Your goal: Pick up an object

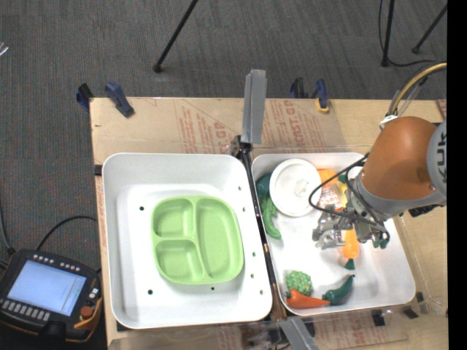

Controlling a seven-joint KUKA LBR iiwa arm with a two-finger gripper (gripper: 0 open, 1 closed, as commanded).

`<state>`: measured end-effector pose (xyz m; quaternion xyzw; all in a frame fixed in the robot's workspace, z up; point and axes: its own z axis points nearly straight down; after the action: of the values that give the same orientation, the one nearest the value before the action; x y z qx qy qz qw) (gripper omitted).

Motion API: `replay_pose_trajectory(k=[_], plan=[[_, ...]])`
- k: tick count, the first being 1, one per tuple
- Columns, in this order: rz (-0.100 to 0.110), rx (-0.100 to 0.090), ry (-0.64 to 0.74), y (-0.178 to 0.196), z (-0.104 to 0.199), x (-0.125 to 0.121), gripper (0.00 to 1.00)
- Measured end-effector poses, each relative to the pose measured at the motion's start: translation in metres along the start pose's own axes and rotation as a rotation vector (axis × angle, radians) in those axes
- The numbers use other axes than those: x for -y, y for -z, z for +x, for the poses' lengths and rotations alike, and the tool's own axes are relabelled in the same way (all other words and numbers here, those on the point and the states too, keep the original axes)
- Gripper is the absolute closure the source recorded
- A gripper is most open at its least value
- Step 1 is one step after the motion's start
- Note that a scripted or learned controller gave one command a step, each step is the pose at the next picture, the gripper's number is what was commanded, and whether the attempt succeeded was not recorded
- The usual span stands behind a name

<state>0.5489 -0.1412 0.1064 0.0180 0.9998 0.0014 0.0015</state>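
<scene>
From my station I see the arm [401,168] reaching over the right bin [394,286], its orange band hiding much of the wrist. The jaws [349,233] hang low among the clutter near the bin's middle, right at an orange piece [351,249] that sits just under the metal parts. I cannot tell whether the jaws are spread or closed; the angle and the tangle of cable and hardware hide that.

Nothing looks lifted yet. The orange piece appears to rest on the bin floor, and I cannot see it pinned between anything. Other candidates lie close by: a white round lid [295,187] at the bin's back, a green vegetable [268,216] along its left wall, and near the front edge a broccoli [298,281], a carrot [308,300] and a dark green pepper [340,289].

The left bin [131,195] holds a green divided plate [197,240], untouched.

My judgement: the approach is done, the grasp itself is unconfirmed, and the lift remains.
</scene>
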Motion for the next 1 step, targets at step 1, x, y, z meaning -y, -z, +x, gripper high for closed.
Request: replay_pose_trajectory(k=[1], plan=[[0.002, -0.006, -0.211, 0.003, 0.0729, -0.0042, 1.0]])
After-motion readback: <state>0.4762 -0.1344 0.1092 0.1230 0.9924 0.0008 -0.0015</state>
